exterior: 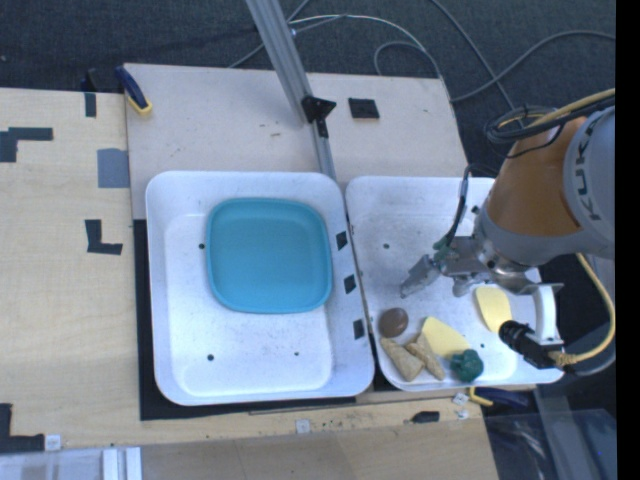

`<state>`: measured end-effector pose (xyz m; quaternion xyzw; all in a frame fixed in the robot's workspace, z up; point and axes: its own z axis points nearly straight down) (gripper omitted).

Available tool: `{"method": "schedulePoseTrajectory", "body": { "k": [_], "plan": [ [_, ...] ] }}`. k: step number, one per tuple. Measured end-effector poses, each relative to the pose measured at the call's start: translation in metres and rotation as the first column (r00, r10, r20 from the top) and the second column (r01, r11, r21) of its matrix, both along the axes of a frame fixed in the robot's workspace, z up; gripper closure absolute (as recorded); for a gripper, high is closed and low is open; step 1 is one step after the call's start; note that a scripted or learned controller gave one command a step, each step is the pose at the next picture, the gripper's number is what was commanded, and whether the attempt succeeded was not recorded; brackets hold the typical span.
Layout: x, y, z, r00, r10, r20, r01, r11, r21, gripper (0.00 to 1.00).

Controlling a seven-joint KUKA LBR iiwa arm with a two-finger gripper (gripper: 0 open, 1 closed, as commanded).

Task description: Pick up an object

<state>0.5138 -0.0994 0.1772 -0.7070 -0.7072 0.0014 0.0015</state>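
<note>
While the arm reaches in, the gripper (420, 280) hovers over the right bin (400, 203), fingers apart, nothing between them.

Just below sit a brown round piece (393, 321), tan wedges (408, 358), a yellow block (443, 338) and a green lump (466, 366); the left bin (180, 368) holds a blue plate (268, 255).

Bench (60, 268): light wood-grain sheet, matt, with dark tape patches. Both bins look like white moulded plastic; left bin (170, 268) smooth with a slight sheen, right bin (400, 218) scuffed and speckled grey. Blue plate (268, 255): smooth plastic, satin gloss. Slanted pole (285, 53): bare metal, brushed look. Arm (545, 183): glossy orange band and grey shell. Gripper (425, 273): dull grey metal. Brown round piece (392, 321) matt; yellow wedge (440, 336) and pale yellow oval (492, 306) smooth, plastic-like; green lump (466, 366) rough-textured.
</note>
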Motion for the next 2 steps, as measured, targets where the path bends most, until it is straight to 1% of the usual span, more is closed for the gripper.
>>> {"method": "schedulePoseTrajectory", "body": {
  "k": [1, 2],
  "plan": [
    [0.0, 0.007, -0.061, 1.0, 0.0, -0.002, 0.0, 1.0, 0.0, 0.0],
    [0.0, 0.007, -0.088, 1.0, 0.0, 0.004, 0.0, 1.0, 0.0, 0.0]
  ]
}}
